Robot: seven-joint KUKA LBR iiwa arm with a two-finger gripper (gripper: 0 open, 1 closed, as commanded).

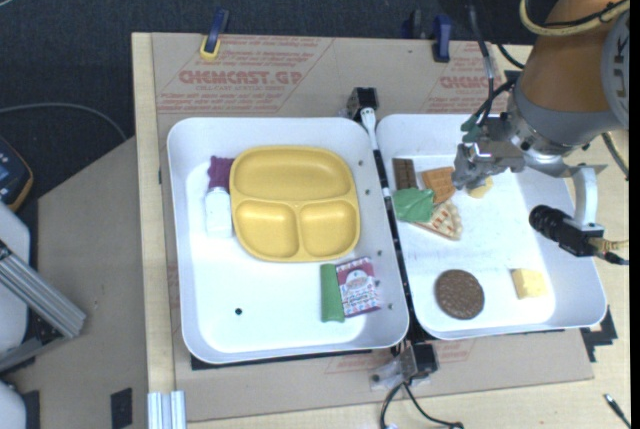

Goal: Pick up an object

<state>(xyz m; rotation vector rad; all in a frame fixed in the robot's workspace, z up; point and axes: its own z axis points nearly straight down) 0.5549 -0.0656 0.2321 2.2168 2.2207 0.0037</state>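
Positioned above flat orange waffle-textured toy piece (438, 185); state of two-finger gripper (470, 173) undeterminable. Advised: centre, descend vertically, avoid green piece (413, 206).

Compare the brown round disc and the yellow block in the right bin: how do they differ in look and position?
The brown disc is round, dark and flat; the yellow block is pale, squarish and smaller. The disc lies nearer the bin's middle front, the block nearer its right wall. Both rest apart from each other in the right bin, away from the gripper.
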